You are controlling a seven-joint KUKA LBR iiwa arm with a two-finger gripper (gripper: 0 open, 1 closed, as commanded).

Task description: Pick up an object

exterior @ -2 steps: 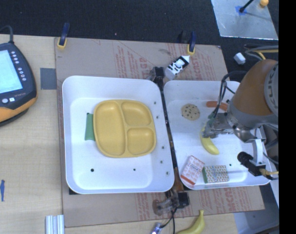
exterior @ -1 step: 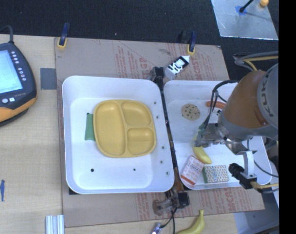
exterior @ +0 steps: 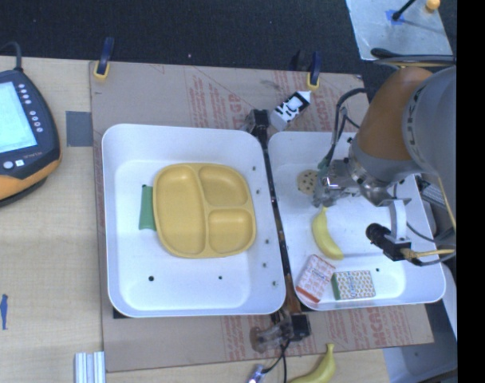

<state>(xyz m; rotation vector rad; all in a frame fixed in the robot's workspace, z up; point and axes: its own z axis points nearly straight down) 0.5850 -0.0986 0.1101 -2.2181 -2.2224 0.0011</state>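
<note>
From the overhead camera view I see my arm [exterior: 402, 126] reaching into the right bin [exterior: 294, 154] from the right, with the gripper [exterior: 325, 191] low over the bin's upper middle. It sits just above the top end of a banana [exterior: 325, 236] and just beside a small round cookie [exterior: 306, 182]. I see nothing held in it.

The banana is my likeliest target. It lies near the bin's centre, curving down toward the lower edge, apart from the two packets. I judge it light, fairly stiff but soft-skinned, so it bruises under a hard squeeze. Its smooth curve could roll in the grip. I would take it across the thick middle, square to its length, not at the tapered tip where the gripper now hangs.

Below it lie a red-and-white carton [exterior: 314, 280] and a green-speckled box [exterior: 353, 285], touching each other at the bin's lower edge. Both look light and rigid. Their print is too small for me to read.

The left bin [exterior: 123, 214] holds a yellow tray [exterior: 204, 210] with three compartments, overlapping a green block [exterior: 147, 207]. A pendant [exterior: 15, 138] sits on the bench at far left. Its screen text is unreadable. A second banana [exterior: 318, 367] lies outside the bins, below them.
</note>
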